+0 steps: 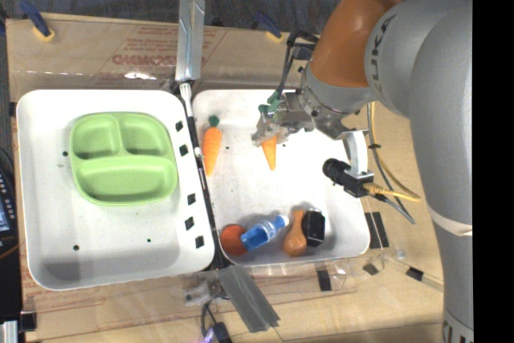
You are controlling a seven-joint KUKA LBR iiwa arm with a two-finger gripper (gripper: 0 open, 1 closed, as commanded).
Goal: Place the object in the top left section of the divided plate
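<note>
1. Two shallow white bins sit side by side on a cardboard-covered bench, the left bin (40,197) holding a green divided plate (122,157) (two small sections at the top, one wide section below).
2. Over the right bin (321,197), the gripper (273,132) has its fingers clamped on the thick end of a small orange carrot-shaped piece (271,153), which hangs point down, well apart from the plate.
3. A larger carrot (211,149) with a green top lies by the right bin's left wall.
4. Along the right bin's near edge rest a red-orange ball (232,238), a blue bottle (263,233), an orange piece (295,237) and a black item (314,226).
</note>
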